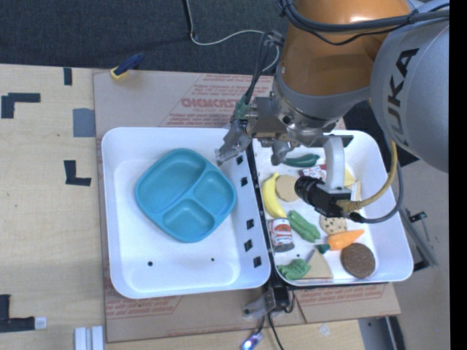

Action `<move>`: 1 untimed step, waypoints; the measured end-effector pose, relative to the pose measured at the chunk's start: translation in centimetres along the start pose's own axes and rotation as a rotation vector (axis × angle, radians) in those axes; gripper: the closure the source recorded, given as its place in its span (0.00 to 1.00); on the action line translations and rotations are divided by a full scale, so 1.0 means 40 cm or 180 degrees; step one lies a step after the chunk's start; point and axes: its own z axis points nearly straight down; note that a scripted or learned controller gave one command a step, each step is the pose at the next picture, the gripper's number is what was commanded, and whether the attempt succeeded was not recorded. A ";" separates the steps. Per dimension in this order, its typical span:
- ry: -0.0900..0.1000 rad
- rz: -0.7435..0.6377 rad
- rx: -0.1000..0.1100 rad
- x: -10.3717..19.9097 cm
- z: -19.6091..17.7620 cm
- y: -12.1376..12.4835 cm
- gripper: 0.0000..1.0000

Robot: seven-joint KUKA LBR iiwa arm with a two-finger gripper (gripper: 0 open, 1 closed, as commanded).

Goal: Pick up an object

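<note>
The arm point(343, 42) hangs over the back of the right bin point(394, 254), its orange band and wrist covering much of that bin's far half. The gripper point(292, 152) sits low beneath the wrist, near the divider between the two bins, and whether it is released or clenched cannot be told from this angle; nothing is seen held in it. The left bin point(120, 217) holds a blue tray point(186, 194) with three compartments, lying flat and tilted to the bin's edges. The pickable things crowd the right bin: a banana point(272, 195) just right of the divider, a small can point(282, 234) below it, a green pod point(303, 225) beside the can, a carrot point(345, 238), a brown disc point(358, 259) at the near corner, and a green leafy piece point(295, 270) on a wedge at the near edge. The gripper appears to be at the approach stage, closest to the banana. To do this well, it should probably pick one item with free space on both sides, line the closing direction across that item's narrow width, and descend straight. The banana lies close to the divider wall, so a finger could catch the rim; the carrot or disc look more open. The items touch each other, so a careless descent could nudge neighbours.
</note>
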 end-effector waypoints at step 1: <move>-0.0017 0.0012 0.0030 -0.005 -0.008 0.003 1.00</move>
